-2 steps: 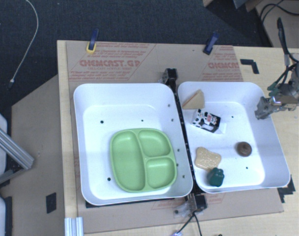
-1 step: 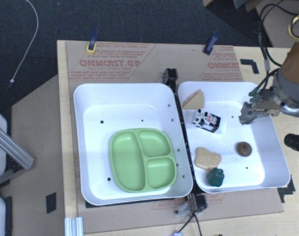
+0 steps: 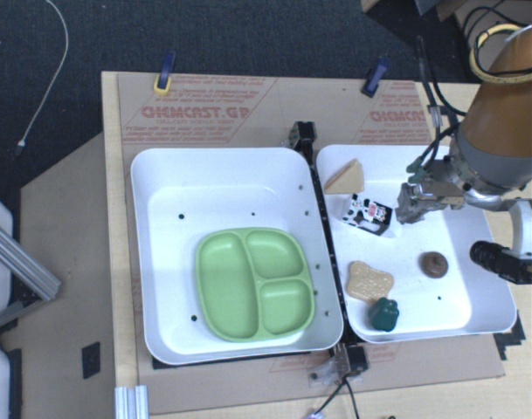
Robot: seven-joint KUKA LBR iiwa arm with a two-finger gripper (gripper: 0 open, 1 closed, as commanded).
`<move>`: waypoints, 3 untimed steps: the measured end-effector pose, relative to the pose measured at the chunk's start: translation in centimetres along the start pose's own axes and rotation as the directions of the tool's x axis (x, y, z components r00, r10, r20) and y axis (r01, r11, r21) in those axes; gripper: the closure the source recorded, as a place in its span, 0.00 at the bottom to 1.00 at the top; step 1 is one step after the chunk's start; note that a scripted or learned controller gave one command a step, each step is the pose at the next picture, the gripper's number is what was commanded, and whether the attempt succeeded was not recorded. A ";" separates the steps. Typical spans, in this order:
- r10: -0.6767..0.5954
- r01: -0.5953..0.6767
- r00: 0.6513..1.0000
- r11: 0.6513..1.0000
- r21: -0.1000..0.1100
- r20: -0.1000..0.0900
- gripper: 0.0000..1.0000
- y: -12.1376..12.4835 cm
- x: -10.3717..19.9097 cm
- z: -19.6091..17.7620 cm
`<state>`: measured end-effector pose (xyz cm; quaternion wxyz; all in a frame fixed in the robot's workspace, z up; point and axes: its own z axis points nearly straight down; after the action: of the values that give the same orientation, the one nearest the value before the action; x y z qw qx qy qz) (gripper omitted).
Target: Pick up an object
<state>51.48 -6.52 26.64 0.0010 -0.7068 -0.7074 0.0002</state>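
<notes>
on dark carpet, board [image 3: 248,103] bears two bins [image 3: 161,199].

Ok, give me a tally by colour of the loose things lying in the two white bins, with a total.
Green: 2, the light green three-compartment plastic tray in the left bin and the small dark green rounded toy in the right bin
Tan: 2, the tan wedge-shaped piece and the tan flat cracker-like piece
Brown: 1, the small brown round piece
Black and white: 1, the small black-and-white printed item
Total: 6

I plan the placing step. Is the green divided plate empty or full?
Empty: all three compartments of the green divided plate show bare green, in the left bin.
</notes>
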 end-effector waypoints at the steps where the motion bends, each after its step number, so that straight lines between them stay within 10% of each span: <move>1: -0.005 0.005 1.000 1.000 0.001 -0.002 1.00 0.3 5.5 0.4; 3: -0.004 0.004 1.000 1.000 0.004 -0.001 1.00 -1.4 14.7 3.7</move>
<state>50.09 8.14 22.98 0.0025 -0.7053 -0.7089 0.0013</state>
